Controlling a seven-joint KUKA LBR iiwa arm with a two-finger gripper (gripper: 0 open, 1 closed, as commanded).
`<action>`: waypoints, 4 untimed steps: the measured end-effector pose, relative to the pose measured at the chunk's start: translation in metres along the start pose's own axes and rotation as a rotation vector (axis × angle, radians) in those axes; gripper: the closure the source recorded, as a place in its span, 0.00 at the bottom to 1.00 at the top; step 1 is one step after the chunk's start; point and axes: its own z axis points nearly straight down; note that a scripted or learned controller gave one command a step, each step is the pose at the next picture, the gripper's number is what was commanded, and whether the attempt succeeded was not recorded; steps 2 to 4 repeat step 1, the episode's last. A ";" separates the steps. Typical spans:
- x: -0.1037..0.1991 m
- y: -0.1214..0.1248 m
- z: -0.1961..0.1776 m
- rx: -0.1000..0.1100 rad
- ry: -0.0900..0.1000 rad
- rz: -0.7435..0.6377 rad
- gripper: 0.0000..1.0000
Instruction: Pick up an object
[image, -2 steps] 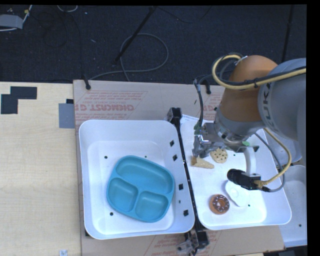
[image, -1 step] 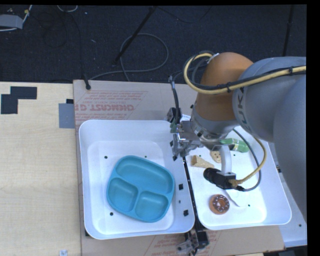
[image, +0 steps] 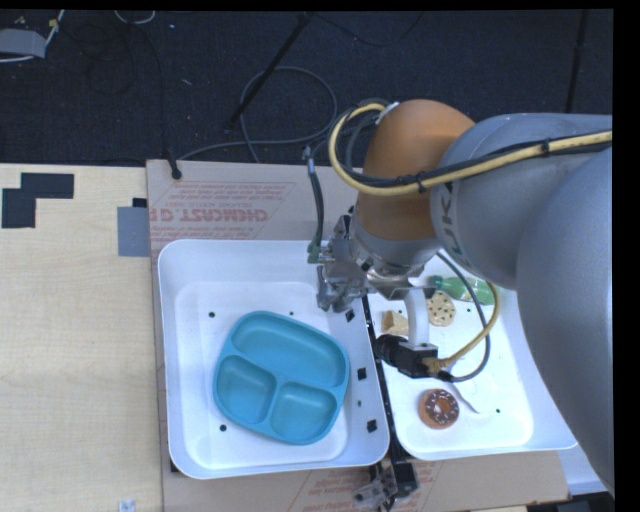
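A: What stands in the way here?

B: The grey arm (image: 530, 230), by far the largest thing. It reaches in from the right, and its bulk and orange band cover the upper part of the right bin (image: 510, 425).

A: And beneath everything?

B: A pale wooden bench (image: 70, 350), then a sheet of cardboard (image: 220, 212) with red lettering, on which both white bins sit side by side.

A: What is in the left bin (image: 188, 300)?

B: A blue divided plate (image: 280, 375), lying flat and taking up most of the floor.

A: The right one?

B: Small things. A brown doughnut (image: 438, 408) lies near the front. A speckled cookie (image: 441, 311) is farther back, close under the wrist. A green piece (image: 478, 291) is just behind it, partly hidden by the arm. A small tan scrap (image: 397, 323) sits near the dividing rims.

A: Where is the gripper (image: 333, 290)?

B: Low over the back of the left bin, by the inner wall, just above the plate's far corner and apart from the right bin's items.

A: Wide, narrow, holding anything?

B: I cannot tell; it is too dark and small to read.
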 end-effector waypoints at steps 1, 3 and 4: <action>-0.001 0.000 0.000 0.001 -0.001 0.002 0.00; -0.001 0.000 0.000 0.001 -0.001 0.002 0.00; -0.001 0.000 0.000 0.001 -0.001 0.002 0.00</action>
